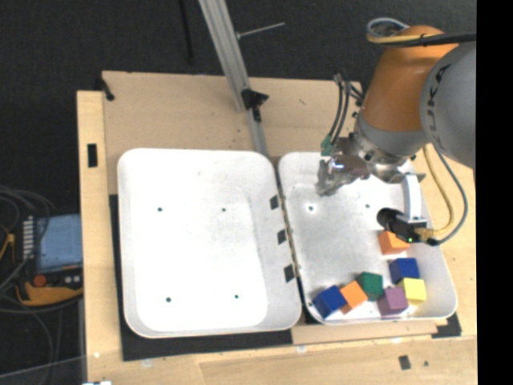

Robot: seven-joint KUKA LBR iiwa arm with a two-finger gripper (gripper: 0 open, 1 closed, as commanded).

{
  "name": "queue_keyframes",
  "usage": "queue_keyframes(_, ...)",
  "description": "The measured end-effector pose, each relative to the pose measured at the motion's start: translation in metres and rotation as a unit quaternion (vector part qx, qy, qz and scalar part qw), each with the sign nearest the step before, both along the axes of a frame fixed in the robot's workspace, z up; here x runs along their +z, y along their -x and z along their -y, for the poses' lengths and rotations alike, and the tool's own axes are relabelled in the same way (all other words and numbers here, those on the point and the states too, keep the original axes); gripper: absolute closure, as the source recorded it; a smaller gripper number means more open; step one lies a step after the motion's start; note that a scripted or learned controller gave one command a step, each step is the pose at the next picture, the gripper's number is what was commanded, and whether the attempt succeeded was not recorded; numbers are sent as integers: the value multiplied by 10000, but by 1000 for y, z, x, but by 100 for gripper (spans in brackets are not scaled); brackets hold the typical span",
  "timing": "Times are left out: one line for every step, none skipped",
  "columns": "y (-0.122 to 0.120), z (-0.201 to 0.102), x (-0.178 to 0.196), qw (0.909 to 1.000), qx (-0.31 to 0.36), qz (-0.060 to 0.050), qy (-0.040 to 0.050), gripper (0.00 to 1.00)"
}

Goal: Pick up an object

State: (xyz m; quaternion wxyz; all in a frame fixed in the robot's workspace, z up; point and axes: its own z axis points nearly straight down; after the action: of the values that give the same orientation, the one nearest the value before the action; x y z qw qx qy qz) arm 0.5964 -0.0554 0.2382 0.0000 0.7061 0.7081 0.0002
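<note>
My gripper (327, 181) hangs over the far left part of the right bin (337, 231), below the grey and orange arm. Nothing shows between its fingers. Several small blocks lie along the bin's near and right side: a blue block (329, 300), an orange block (353, 294), a green block (371, 283), a purple block (393, 300), a yellow block (414, 289), another blue block (404, 269) and another orange block (393, 242). The blocks are well apart from the gripper, toward the near right corner.
The left bin (200, 239) sits beside the right one. A slanted metal pole (228, 50) rises behind the bins. Cables and a black connector (393, 219) hang from the wrist over the right bin's right side.
</note>
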Motion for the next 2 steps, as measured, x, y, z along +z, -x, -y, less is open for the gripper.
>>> queue_keyframes(14,-55,10,10000,27,-3,-12,100)
queue_keyframes(36,-99,3,10000,18,-9,-3,100)
